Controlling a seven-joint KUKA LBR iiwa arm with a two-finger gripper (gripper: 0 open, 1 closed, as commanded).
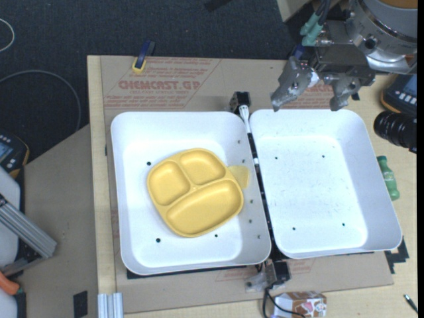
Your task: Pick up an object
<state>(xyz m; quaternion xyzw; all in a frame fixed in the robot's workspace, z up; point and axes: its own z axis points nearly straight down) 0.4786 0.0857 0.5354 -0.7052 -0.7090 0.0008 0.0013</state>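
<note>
My gripper (311, 100) hangs above the far rim of the right bin (371, 177), its two fingers spread apart with nothing between them; so I judge the pick has not begun and I am in the approach step, well away from anything worth taking.

The only thing to pick lies in the left bin (129, 177): a yellow divided plate (194, 192), three compartments, resting flat near the bin's middle and turned at a slant; a small pale yellow piece (240, 175) peeks out from under its right edge, touching it, and I cannot tell what that piece is.

The next move, as I judge it, calls for carrying my wrist leftward across the black strip (252, 150) where the bins meet, then coming down over the plate; the plate is wide and shallow, so my fingers would need to straddle a rim or one of the ridges between compartments rather than the whole body; a flat approach on its smooth face risks sliding off.

Counting: two white bins; one plate; one small piece beside it; one gripper with two fingers.
</note>
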